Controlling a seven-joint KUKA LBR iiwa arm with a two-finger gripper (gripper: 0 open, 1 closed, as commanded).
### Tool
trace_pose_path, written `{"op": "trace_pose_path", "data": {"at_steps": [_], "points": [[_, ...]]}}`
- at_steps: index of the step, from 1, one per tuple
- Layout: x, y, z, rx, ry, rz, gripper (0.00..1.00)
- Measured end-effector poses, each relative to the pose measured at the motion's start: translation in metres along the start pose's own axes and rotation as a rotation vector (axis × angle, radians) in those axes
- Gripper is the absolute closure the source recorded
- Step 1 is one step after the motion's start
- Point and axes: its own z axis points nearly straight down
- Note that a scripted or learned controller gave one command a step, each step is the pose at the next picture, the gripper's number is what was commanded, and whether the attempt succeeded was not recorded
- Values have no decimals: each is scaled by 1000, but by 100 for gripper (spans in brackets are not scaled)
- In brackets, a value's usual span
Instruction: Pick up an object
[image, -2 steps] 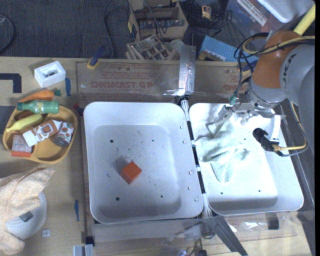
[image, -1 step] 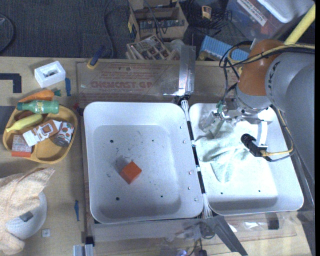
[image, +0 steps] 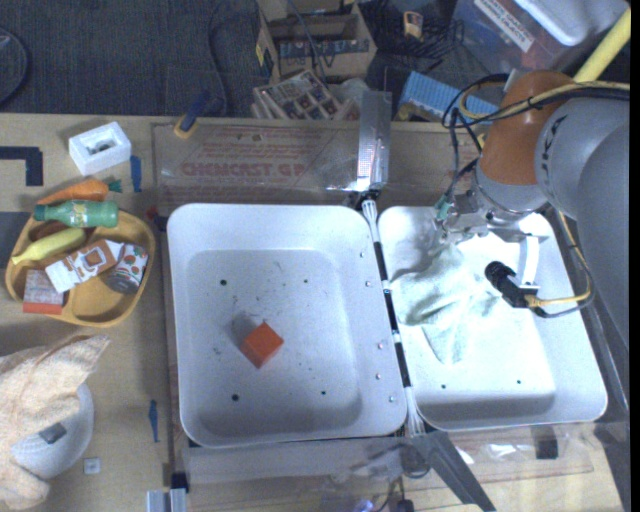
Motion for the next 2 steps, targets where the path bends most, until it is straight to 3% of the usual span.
{"op": "trace_pose_path", "data": {"at_steps": [1, 2], "points": [[0, 0, 0, 0, 0, 0, 0], [-1, 1, -11, -4, -3, 0, 100]]}}
